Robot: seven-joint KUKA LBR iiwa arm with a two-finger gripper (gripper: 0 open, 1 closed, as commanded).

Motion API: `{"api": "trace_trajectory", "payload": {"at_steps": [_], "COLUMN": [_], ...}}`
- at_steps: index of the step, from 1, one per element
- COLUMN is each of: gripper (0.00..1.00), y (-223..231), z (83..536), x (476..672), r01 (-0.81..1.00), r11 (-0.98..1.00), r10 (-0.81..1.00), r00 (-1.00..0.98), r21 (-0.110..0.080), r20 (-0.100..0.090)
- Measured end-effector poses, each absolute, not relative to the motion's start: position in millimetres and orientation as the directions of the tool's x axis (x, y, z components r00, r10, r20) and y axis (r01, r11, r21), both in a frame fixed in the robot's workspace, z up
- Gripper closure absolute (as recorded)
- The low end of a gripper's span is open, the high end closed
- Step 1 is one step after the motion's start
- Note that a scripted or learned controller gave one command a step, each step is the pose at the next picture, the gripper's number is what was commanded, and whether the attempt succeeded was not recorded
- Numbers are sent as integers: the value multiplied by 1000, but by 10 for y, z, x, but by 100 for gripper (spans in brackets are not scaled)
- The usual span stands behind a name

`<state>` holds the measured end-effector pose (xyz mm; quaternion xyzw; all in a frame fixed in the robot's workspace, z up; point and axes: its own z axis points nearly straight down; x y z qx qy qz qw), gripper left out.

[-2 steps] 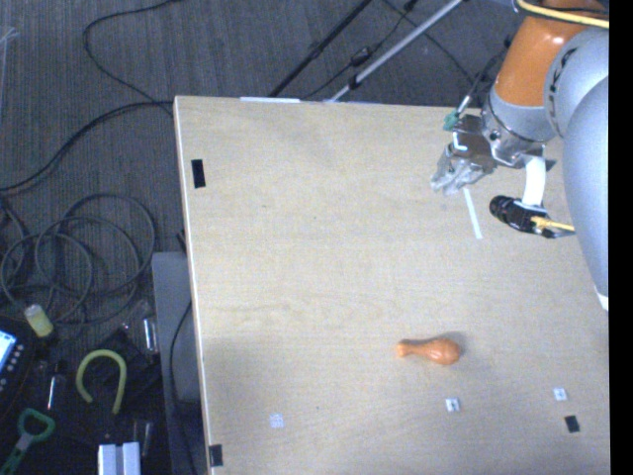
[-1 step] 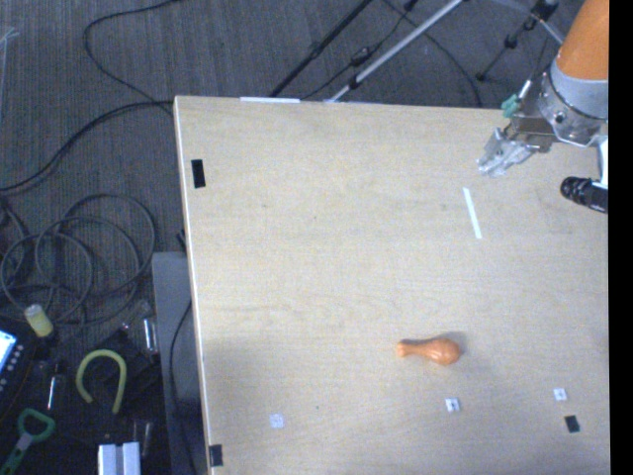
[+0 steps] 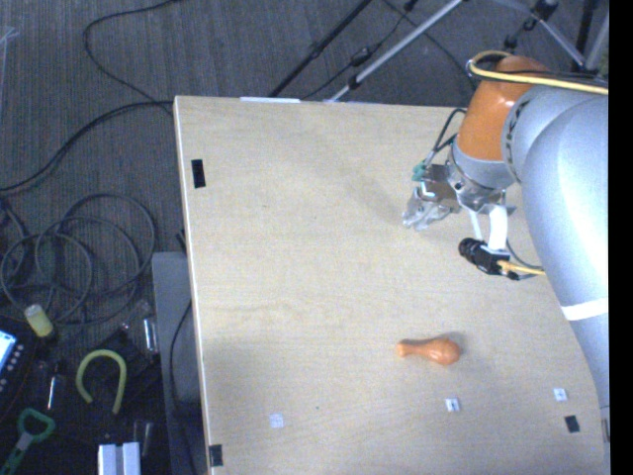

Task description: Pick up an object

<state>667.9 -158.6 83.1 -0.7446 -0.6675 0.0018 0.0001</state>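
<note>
A small orange object [image 3: 431, 349], shaped like a gourd with a round end at the right and a thin neck pointing left, lies on the pale wooden bench top [image 3: 297, 265] toward the front. My gripper [image 3: 423, 212] hangs over the bench's right middle, below the orange wrist band [image 3: 490, 117]. It is well behind the orange object, roughly 140 pixels up the view, and apart from it. Nothing shows in the gripper.
The grey arm [image 3: 564, 206] covers the right side of the bench, with a black cable plug [image 3: 480, 255] hanging beside the wrist. Small black and white markers [image 3: 452, 404] dot the surface. Cables and tools [image 3: 89, 265] lie on the floor left of the bench edge.
</note>
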Motion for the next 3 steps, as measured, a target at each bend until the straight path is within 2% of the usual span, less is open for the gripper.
{"api": "trace_trajectory", "payload": {"at_steps": [1, 2, 3], "gripper": [0, 0, 0], "y": [-1588, -1805, -1804], "z": [832, 841, 841], "x": [6679, 6683, 6683], "r01": [994, 998, 998], "r11": [-109, 69, 69], "r10": [994, 998, 998], "r00": [109, -69, -69], "r21": [-3, -1, -1], "r20": [-3, -3, -3]}}
